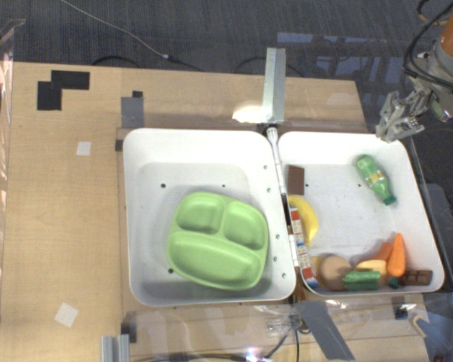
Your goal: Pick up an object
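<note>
from my console the gripper (399, 119) hung above the right bin's (340, 179) far corner, its finger state beyond my telling, probably lining up on the green bottle (375, 178) lying alone there.

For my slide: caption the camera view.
Hand above right bin's far corner, near green bottle; green tray fills left bin.

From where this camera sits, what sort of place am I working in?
Likely a robotics lab bench set up for bin picking: two white bins, left bin and right bin, on a taped wooden board, toy food such as a banana and green bottle, loose cables, gripper nearby.
</note>
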{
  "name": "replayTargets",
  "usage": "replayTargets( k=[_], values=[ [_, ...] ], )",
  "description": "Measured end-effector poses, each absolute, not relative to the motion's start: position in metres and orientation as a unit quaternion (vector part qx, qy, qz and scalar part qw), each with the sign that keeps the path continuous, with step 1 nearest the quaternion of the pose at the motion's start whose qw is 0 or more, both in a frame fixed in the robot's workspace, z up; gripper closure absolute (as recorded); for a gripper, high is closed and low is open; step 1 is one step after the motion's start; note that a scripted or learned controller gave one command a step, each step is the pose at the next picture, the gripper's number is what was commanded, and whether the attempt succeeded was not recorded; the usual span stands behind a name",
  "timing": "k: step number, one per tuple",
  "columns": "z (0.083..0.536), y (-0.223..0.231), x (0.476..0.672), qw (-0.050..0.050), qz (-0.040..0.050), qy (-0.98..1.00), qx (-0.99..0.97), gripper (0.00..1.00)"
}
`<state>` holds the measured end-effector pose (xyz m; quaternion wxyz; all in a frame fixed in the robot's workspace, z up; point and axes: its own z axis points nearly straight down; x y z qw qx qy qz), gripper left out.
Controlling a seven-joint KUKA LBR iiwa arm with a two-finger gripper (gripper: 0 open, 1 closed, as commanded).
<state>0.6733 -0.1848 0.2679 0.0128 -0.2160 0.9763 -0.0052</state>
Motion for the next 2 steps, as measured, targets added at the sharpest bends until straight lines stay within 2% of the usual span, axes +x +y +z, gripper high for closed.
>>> replayTargets(
  k=[1, 2],
  values=[
    [0.275, -0.183, 0.674, 0.013, -0.0033, 0.976, -0.217, 1.00],
    [0.289, -0.182, 0.676, 0.019, -0.0044, 0.976, -0.217, 1.00]
  ],
)
